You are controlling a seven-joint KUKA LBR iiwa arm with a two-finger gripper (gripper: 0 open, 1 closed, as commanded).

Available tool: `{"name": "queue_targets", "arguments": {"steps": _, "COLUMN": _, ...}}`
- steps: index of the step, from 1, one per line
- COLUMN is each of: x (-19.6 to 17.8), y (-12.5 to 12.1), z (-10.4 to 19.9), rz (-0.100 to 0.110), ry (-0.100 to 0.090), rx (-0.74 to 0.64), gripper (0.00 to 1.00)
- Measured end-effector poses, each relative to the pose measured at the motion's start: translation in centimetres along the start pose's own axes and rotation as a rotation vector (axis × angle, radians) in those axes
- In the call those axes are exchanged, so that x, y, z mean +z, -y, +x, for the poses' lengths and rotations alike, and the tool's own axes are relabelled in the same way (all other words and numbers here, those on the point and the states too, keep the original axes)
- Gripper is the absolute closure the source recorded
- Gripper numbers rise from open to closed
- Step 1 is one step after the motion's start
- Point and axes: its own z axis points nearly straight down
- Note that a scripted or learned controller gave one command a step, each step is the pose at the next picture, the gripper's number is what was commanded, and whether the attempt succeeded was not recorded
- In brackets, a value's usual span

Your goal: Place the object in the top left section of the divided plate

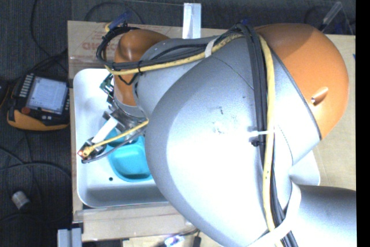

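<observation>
One white bin point(87, 194) shows past my own bulk, lying on a sheet of brown cardboard point(87, 40) on the tabletop. My grey arm point(219, 124) covers most of the right and middle of the scene, with a yellow cable point(173, 59) and black ones running along it toward the orange band point(136, 46) above my wrist. My end effector point(85, 151) points down and to the left over the bin, its tip close to the bin's left wall and just left of the blue divided plate point(132, 163). Whether it is apart or together I cannot tell from this angle. A small red and yellow speck point(81, 152) sits right at its tip; I cannot tell if that is the object. The plate lies in the bin toward its lower edge, with its right side hidden under my arm, so I cannot make out its sections. Off the tabletop, on the dark floor to the left, an orange and black handheld unit with a screen point(41, 98) rests among loose cables
</observation>
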Motion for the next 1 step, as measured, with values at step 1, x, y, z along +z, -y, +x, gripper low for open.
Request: {"name": "queue_targets", "arguments": {"steps": 1, "x": -0.24, "y": 0.12, "z": 0.32, "rz": -0.001, "ry": -0.01, "rx": -0.002, "gripper": 0.0}}
